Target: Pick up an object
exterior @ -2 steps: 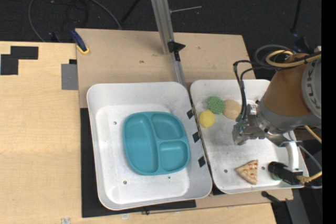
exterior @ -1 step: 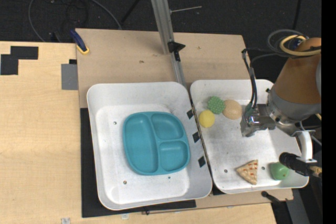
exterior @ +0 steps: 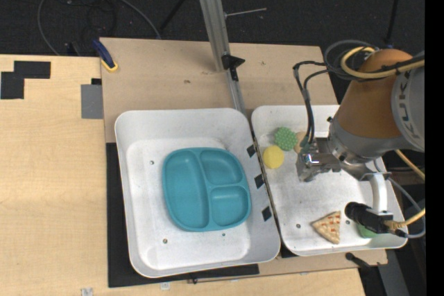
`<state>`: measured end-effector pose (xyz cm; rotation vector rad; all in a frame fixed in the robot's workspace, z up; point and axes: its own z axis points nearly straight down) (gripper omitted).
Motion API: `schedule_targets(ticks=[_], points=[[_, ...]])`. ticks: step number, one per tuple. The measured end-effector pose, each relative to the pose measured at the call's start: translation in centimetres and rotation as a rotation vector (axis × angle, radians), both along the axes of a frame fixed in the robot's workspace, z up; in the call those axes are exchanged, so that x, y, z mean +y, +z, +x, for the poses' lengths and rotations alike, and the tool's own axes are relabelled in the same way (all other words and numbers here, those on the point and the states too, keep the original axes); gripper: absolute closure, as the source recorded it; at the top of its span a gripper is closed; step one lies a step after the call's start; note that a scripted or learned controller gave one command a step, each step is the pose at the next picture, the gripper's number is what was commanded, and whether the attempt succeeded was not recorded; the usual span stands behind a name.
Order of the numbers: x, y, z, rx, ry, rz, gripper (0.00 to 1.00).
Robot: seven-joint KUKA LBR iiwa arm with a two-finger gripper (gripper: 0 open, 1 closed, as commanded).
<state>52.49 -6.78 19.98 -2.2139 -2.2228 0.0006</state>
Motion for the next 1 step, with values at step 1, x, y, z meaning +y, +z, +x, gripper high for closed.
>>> schedule_targets(ticks=[1], points=[[5.71, 1.17, -0.72, -0.001, 0.002, 0.000, 1.00]])
